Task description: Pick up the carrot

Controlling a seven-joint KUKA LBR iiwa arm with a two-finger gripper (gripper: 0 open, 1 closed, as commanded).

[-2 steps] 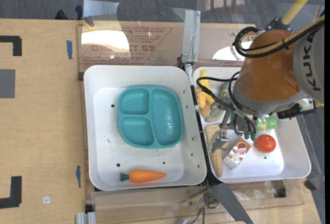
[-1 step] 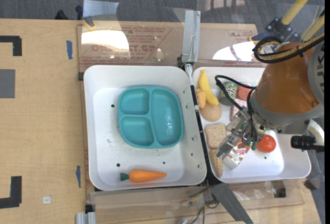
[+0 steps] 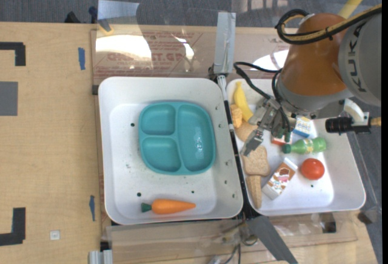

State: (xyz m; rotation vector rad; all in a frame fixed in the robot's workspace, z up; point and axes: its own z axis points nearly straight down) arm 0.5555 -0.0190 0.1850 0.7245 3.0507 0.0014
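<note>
The orange carrot [image 3: 170, 206] with a green stem end lies flat along the front wall of the left bin [image 3: 115, 105], just below a teal divided plate [image 3: 177, 137]. My gripper [image 3: 257, 132] hangs over the left side of the right bin [image 3: 339, 196], well to the right of and behind the carrot. Its fingers [image 3: 251, 145] stand open and point down-left toward a bread slice, with nothing between them.
The right bin holds a banana [image 3: 240, 98], bread slices [image 3: 256, 162], a green bottle [image 3: 305, 146], a red tomato [image 3: 312, 169], a small carton [image 3: 279, 181] and a blue-white box [image 3: 301, 127]. The bins' shared wall [image 3: 233, 147] lies between gripper and carrot.
</note>
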